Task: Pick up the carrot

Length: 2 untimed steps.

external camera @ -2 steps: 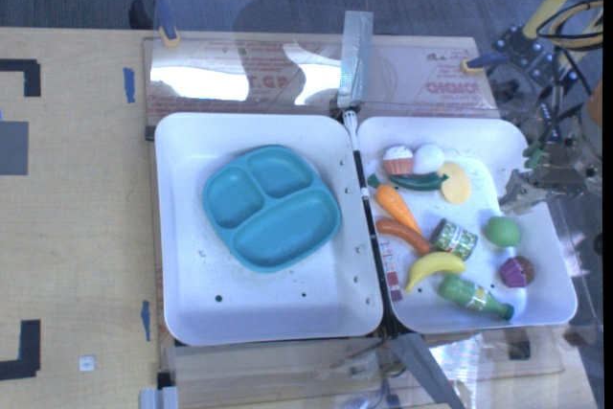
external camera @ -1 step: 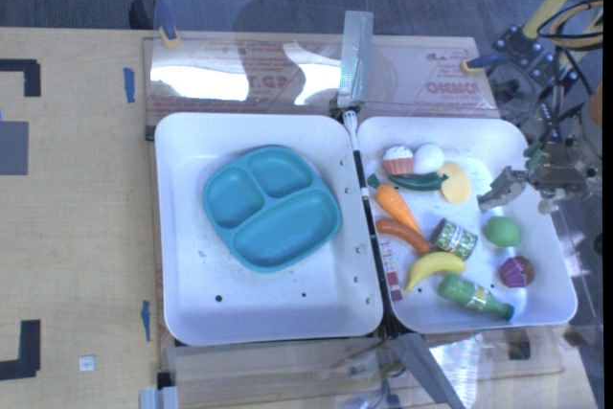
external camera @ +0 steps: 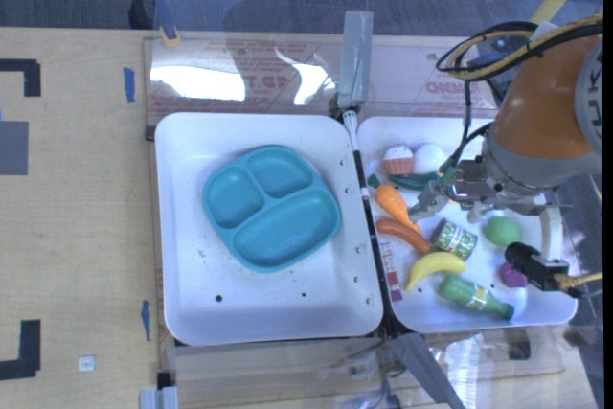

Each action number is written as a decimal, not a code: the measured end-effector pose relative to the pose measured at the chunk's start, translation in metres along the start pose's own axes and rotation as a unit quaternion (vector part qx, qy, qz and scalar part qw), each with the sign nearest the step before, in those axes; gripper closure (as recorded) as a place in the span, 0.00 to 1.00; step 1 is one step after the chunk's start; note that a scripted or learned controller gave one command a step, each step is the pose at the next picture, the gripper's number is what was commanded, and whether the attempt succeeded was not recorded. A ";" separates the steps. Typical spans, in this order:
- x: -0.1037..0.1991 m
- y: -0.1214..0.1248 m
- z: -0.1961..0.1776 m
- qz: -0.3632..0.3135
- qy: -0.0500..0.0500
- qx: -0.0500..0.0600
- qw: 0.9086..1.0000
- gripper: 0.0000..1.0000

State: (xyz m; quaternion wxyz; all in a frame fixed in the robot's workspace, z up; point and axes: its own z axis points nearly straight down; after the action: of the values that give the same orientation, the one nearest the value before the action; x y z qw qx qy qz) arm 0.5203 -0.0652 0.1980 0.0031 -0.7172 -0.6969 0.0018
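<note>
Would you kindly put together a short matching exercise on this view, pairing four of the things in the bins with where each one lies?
Things:
1. blue divided plate
2. carrot
3. banana
4. green ball

Places:
A. right bin, near its left wall, just left of the gripper
B. middle of the left bin
C. right bin, to the right, under the arm's wrist
D. right bin, toward the front, below the carrot

Pairs: 1-B, 2-A, 3-D, 4-C
</note>
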 end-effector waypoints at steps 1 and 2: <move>0.034 0.038 0.015 -0.027 -0.001 -0.003 1.000 0.00; 0.024 0.050 0.014 -0.063 -0.001 -0.004 0.998 0.00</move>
State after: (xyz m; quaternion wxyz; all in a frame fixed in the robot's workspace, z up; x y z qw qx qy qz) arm 0.5710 -0.0422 0.1841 -0.0009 -0.6716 -0.7409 -0.0004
